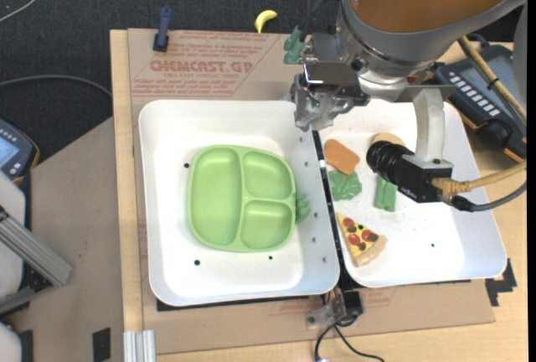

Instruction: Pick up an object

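Observation:
My gripper (313, 116) hangs above the wall between the two bins, near their far end, and nothing shows between its fingers. In the right bin (469, 251), just below the gripper, lie an orange flat toy piece (341, 154), a green leafy toy piece (344, 183), a green stick-like piece (384, 194) and a toy pizza slice (362, 239). A tan round piece (392, 140) peeks out behind the wrist. The left bin (159, 184) holds a green divided plate (242, 198) with a small green piece (301, 206) at its right edge.
A cardboard sheet (201, 63) lies under the bins. On it, behind the bins, sit a blue clip (162, 29), a yellow banana-shaped toy (265, 18) and a green toy (293, 46). Cables and a black device (481, 96) lie to the right.

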Robot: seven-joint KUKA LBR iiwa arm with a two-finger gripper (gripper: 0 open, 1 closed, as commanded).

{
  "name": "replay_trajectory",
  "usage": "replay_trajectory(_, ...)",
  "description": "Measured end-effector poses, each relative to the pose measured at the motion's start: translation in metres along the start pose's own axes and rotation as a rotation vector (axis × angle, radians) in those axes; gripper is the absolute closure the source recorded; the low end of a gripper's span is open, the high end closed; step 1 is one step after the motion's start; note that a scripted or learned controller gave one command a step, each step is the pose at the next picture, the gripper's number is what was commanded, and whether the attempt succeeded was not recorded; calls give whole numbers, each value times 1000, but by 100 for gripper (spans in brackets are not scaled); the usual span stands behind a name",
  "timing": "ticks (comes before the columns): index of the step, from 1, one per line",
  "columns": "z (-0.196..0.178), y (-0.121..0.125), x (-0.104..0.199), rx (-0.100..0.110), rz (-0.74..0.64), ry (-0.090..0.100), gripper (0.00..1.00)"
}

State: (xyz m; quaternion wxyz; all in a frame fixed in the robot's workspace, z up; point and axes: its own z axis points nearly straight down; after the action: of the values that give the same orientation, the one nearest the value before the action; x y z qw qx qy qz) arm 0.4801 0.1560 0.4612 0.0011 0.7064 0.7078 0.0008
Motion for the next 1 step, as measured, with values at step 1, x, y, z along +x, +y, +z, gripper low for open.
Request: replay_trajectory(1,72,-2,63,11,-4,-1,100)
